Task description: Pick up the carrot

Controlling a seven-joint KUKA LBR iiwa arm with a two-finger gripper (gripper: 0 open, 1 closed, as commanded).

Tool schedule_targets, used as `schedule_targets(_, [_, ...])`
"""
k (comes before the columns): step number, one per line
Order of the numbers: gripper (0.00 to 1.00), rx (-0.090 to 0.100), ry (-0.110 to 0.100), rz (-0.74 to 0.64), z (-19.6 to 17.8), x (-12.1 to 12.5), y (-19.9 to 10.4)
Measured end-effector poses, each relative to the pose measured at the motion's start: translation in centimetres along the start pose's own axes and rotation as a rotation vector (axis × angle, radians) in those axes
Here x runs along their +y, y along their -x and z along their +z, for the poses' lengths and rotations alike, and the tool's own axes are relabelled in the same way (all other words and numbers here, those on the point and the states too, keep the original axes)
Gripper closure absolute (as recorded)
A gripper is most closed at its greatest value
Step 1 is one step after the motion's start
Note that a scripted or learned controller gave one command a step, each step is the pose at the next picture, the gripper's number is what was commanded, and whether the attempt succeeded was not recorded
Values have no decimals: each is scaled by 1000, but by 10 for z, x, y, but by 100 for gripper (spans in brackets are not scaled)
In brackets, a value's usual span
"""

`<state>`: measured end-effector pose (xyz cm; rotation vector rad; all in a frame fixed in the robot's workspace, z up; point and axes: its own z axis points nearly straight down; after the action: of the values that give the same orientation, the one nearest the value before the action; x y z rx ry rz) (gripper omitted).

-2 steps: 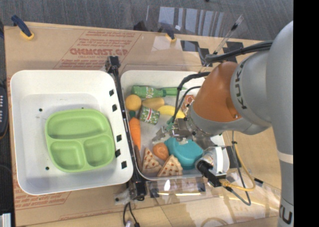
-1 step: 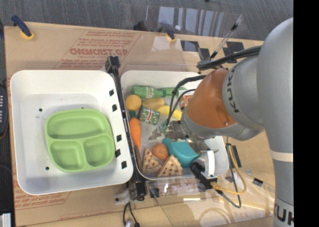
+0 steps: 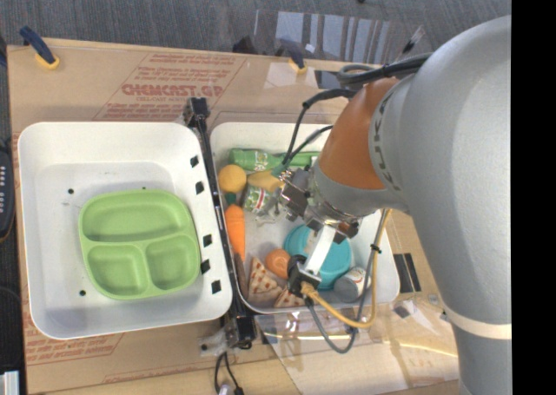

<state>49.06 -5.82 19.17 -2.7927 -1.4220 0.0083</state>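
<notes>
The carrot (image 3: 235, 228) is orange and lies lengthwise along the left wall of the right bin (image 3: 261, 131), below a yellow lemon (image 3: 231, 178). Nothing is touching it. My gripper (image 3: 290, 194) hangs over the middle of the right bin, a little right of and above the carrot's top end, close to a small can (image 3: 258, 199). The arm's wrist covers most of the gripper from this view.
The right bin also holds a green packet (image 3: 261, 159), a small orange fruit (image 3: 277, 261), a pizza slice toy (image 3: 261, 280), a teal bowl (image 3: 333, 256) and a silver can (image 3: 353, 281). A green divided plate (image 3: 137, 247) lies in the left bin (image 3: 43, 211).
</notes>
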Motion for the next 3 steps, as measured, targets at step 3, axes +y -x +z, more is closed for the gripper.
schedule_targets(3, [0, 20, 29, 722, 93, 19, 35])
